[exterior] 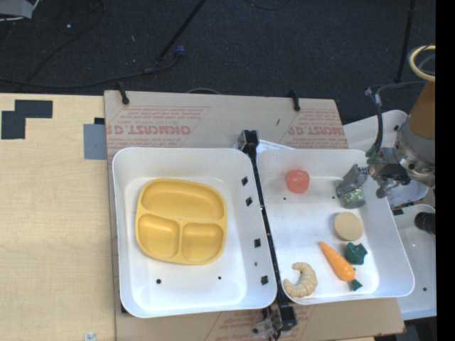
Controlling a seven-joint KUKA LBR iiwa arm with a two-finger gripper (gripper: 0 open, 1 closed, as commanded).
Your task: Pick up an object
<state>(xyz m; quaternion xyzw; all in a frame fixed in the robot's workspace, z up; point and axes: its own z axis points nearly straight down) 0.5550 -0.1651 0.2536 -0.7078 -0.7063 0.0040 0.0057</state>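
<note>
The right bin (284,226) holds a pink-red ball (298,181), a tan round disc (348,226), an orange carrot (336,261), a small dark green piece (355,253) and a pale curled shrimp-like toy (303,279). My gripper (370,185) hangs over the bin's right side, just above the tan disc. Its two grey fingers stand apart, open, with nothing between them. A small greenish-grey lump (353,199) lies right under the left finger (351,182).
The left bin (128,261) holds a yellow divided plate (181,220). A black divider (259,219) runs between the bins. The arm's orange band (424,112) and cables stand at the right edge. The wooden bench (50,219) stretches to the left.
</note>
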